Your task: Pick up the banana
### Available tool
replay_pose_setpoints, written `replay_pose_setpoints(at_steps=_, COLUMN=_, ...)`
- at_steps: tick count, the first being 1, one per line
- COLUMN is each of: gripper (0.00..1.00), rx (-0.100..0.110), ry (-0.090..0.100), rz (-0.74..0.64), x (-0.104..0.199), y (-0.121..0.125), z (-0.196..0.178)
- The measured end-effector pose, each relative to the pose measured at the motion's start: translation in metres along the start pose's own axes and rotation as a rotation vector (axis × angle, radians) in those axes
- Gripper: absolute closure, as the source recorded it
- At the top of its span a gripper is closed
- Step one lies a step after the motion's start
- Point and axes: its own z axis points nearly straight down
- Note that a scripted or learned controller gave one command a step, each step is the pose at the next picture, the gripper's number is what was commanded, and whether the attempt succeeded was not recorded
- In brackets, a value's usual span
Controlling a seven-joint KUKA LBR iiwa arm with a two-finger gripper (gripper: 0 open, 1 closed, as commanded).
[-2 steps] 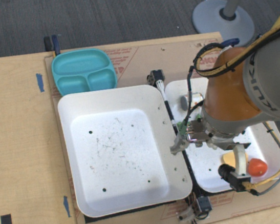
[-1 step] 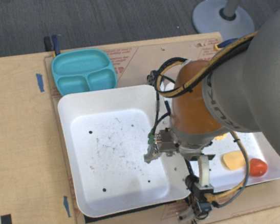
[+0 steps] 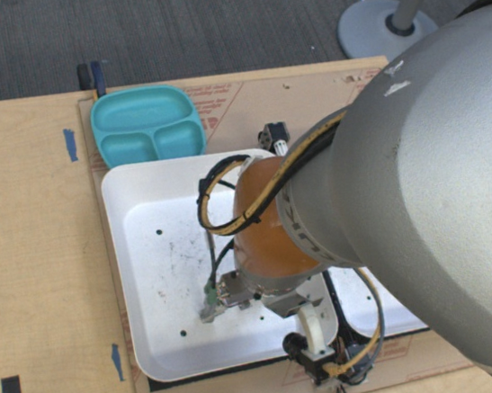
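Note:
My grey arm with its orange band (image 3: 264, 225) reaches in from the right, low over the left white bin (image 3: 145, 251). The gripper (image 3: 211, 307) points down near the bin's floor, a little in front of its middle, and I see nothing held in it. The wrist and cables hang right above it. The arm's bulk hides the right part of this bin and nearly all of the right bin, along with whatever lies there. The bare floor on the bin's left shows only faint scuff marks.
A teal divided plate (image 3: 147, 128) rests on the bench just behind the left bin's back rim. The wooden bench top (image 3: 38, 266) stretches to the left, marked with black and blue tape. A grey stand base (image 3: 381, 27) sits on the floor behind.

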Motion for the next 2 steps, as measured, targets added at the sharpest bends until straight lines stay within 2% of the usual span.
replay_pose_setpoints(at_steps=1, gripper=0.0, rx=-0.003, ry=0.0, rz=0.193, x=0.041, y=0.025, z=0.0)
replay_pose_setpoints(at_steps=2, gripper=0.0, rx=-0.001, ry=-0.001, rz=0.458, x=0.058, y=0.01, z=-0.08)
